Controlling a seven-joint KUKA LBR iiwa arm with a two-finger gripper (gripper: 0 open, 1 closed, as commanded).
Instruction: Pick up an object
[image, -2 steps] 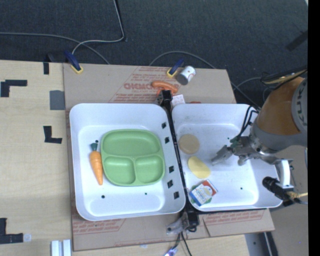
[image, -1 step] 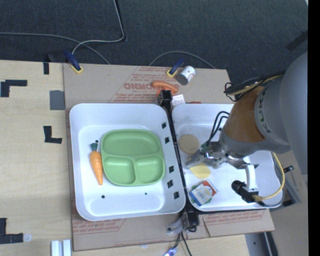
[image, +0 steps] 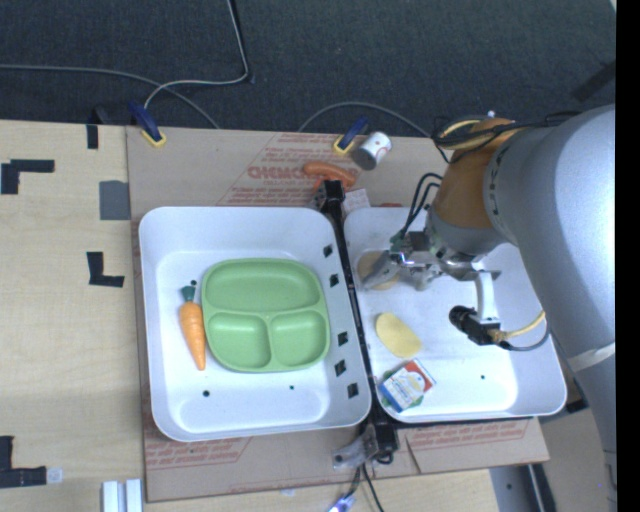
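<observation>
The gripper (image: 392, 262), its state impossible to tell, hovers touching-close over a tan object (image: 374, 267), with the yellow piece (image: 398, 335) lying nearer the camera below it.

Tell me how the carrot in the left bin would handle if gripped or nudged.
The carrot looks like a smooth, moulded toy, so probably stiff and light. Its tapered, rounded body may roll or slip out of a pinch. It lies against the green tray, which would likely stop rolling that way.

You have open floor along the right bin's (image: 540, 400) front-right corner; chip (image: 398, 334) and packet (image: 405, 386) crowd its front-left.
</observation>
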